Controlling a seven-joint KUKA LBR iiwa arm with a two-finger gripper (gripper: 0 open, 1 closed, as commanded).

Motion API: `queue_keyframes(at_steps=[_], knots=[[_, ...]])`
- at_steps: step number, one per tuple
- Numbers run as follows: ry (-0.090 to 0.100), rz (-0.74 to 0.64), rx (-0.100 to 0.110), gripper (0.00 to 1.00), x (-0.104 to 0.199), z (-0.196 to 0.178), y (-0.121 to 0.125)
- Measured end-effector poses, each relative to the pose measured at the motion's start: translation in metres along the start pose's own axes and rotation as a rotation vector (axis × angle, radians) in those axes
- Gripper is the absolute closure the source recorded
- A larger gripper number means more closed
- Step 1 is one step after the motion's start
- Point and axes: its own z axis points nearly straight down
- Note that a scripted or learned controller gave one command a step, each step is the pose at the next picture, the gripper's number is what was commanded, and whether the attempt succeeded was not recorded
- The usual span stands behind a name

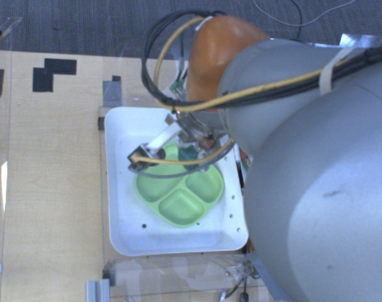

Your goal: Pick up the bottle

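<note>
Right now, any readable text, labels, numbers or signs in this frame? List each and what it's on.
None readable.
Black block marks on the bench top: plain shapes, no letters or digits.
White bin: no print visible.
Green divided tray: no print visible.
Arm with its orange band: no label or brand legible from this view.

Looks like a robotics lab / test cell. A big grey industrial arm with orange band point(225, 43) and loose black and yellow cables point(162, 49) hangs over a light wooden surface point(46, 187) w/ black square markers point(52, 73), a shallow white plastic bin point(124, 231), clear acrylic guards and grey carpet floor point(84, 11).
</note>
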Motion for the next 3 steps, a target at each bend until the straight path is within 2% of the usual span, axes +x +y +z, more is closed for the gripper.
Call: queue_keyframes(at_steps=[1,2,3], knots=[[0.002,0.146,-0.001,1.0,0.048,-0.051,-0.001],[0.002,0.147,-0.001,0.0,0.048,-0.051,-0.001],[-0.004,0.191,-0.001,0.0,-0.012,0.089,-0.024]])
